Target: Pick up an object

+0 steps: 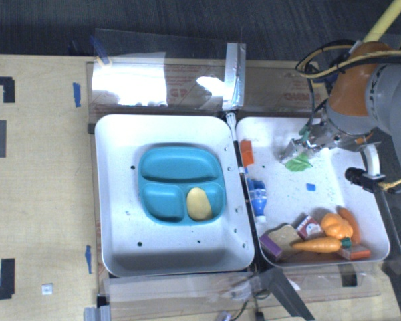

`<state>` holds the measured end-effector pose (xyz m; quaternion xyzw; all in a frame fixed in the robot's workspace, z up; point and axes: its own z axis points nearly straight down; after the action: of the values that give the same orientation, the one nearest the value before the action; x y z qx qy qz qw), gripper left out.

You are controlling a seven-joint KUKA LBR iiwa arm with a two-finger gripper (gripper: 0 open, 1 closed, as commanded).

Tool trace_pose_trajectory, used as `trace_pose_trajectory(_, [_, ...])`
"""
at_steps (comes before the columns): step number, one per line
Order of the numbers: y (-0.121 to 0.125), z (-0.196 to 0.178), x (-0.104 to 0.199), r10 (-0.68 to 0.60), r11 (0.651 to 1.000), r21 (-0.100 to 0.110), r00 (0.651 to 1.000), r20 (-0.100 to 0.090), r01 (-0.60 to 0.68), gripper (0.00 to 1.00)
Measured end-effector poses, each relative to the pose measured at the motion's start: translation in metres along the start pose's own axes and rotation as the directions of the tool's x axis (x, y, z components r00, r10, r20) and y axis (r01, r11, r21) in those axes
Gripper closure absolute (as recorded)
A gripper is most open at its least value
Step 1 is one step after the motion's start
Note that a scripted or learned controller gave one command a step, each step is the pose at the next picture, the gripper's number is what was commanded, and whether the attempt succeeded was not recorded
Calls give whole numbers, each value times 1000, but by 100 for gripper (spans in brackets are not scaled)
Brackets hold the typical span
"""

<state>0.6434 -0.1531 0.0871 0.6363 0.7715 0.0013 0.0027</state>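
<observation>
Near edge of the right bin (381,246): a heap comprising a carrot (317,245), an orange gourd (337,225), a purple block (270,247), a tan slice (285,233) and a small printed box (311,228), all touching or overlapping. Left bin (110,179): a blue tray (180,164) with a yellow egg (199,203) in its near right compartment. Along the divider lie a blue packet (257,196) and, farther, an orange piece (246,152). A small blue chip (311,186) lies apart mid-bin. Farther back, the pincer (307,146) sits over a green item (298,162), touching or just above it; whether its fingers are spread or closed cannot be told.
</observation>
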Motion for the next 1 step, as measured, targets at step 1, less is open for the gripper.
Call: trace_pose_trajectory(1, [44,-104,84,101,995,-8,995,-2,-101,100])
